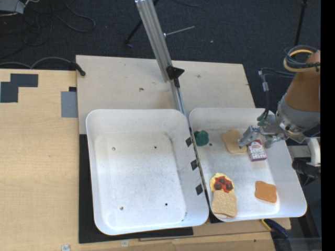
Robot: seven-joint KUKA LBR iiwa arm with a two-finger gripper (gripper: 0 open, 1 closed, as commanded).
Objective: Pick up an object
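The end effector point(253, 138) is hovering low in the right bin point(293, 205), near the far side, just beside a small carton point(256, 151) and a tan flat piece point(232, 141). Whether it is released or clenched, I cannot tell. I judge the reaching step is going on. The next move is needing a straight descent onto the carton, then a firm closing before lifting.
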